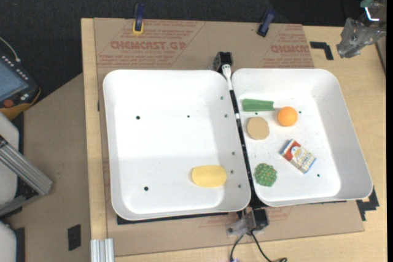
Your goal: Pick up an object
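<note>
The left bin [123,132] holds a yellow oval object [209,176] near its front right corner. In the right bin [344,132] lie a green stick-shaped item [256,105], an orange ball [287,116], a tan round disc [258,128], a small red and white box [298,156] and a bumpy green piece [265,174]. My gripper [352,41] hangs at the far right, beyond the back right corner of the right bin and well apart from every object. Nothing shows in its grasp.
The bins stand on a cardboard sheet [184,40] held by two clamps [139,20] at its back edge. A black divider clip [223,61] sits between the bins at the back. Cables and a connector [249,224] lie at the front.
</note>
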`<action>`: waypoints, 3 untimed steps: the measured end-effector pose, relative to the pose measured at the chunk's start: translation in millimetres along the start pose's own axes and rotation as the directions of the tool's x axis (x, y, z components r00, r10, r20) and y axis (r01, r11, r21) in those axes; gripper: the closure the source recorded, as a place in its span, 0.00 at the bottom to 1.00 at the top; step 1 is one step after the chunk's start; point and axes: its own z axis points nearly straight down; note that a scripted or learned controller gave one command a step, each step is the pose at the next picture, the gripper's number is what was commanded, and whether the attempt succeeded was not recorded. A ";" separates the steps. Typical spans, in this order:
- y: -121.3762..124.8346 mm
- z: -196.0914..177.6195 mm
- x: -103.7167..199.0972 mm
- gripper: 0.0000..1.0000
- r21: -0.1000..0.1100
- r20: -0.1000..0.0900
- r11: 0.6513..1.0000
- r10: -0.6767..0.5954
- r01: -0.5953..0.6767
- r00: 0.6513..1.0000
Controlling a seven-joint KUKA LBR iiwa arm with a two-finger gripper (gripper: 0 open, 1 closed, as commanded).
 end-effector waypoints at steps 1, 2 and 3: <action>-50.2 18.8 64.4 1.00 0.010 -0.002 1.000 0.000 0.000 1.000; -80.8 18.3 122.8 1.00 0.008 -0.001 1.000 0.000 0.000 1.000; -79.0 15.1 151.6 1.00 0.003 0.000 1.000 0.003 -0.003 1.000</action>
